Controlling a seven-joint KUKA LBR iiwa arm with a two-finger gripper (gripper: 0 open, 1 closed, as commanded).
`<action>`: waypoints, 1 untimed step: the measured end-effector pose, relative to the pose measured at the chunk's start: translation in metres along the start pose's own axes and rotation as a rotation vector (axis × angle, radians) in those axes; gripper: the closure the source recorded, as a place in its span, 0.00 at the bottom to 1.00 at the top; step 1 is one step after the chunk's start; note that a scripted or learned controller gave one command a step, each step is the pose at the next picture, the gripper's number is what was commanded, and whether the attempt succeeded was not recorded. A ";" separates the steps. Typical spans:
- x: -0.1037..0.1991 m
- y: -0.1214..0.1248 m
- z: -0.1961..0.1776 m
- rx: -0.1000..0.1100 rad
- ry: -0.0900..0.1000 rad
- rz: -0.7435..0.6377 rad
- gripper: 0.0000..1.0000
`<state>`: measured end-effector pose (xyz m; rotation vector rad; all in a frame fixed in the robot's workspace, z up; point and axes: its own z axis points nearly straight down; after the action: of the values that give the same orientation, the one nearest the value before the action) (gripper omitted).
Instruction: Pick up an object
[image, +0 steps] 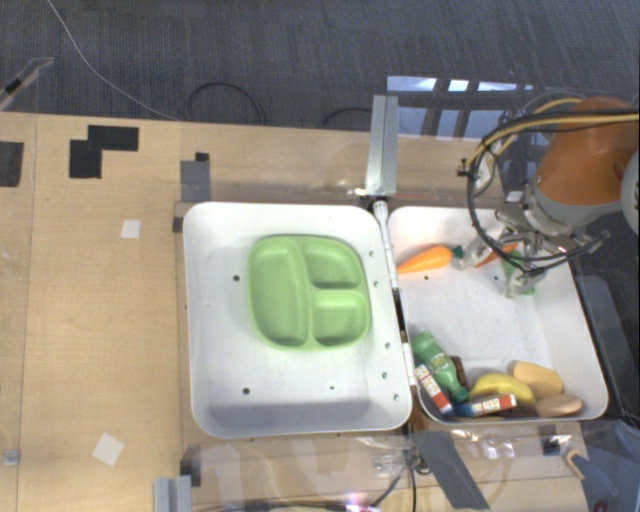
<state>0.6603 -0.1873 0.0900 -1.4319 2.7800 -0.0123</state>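
- Progress check from my remote seat: the pick hasn't landed as far as I can see, nothing is lifted and everything sits in the bins
- The grey arm with the orange band (588, 160) hangs over the back of the right-hand shallow white bin (560, 330), wrist pointing down with a tangle of cables around it
- The two-finger gripper (520, 285) sits low near the bin floor, but honestly I can't tell whether it's released or clenched, it's small and partly lost in the cabling
- Closest candidate is the orange carrot-shaped toy (424, 260), lying flat in the back-left corner of the right bin, pointed end towards the divider, near the gripper but apart from it
- It looks smooth, tapered and rigid, probably plastic, so I'd guess it could slip unless it's pinched across the thicker part
- Other options are heaped along the front edge of that bin: a green bottle (432, 352), a yellow banana (502, 384) and a tan bread-like piece (538, 377), all touching or overlapping
- The left white bin (215, 390) holds a green divided plastic plate (306, 290), well away from the arm
- What's left: basically the whole grasp and lift
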 end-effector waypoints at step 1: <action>-0.079 0.041 0.001 -0.005 -0.001 -0.033 0.00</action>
<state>0.6725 -0.0992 0.0891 -1.4784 2.7574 -0.0057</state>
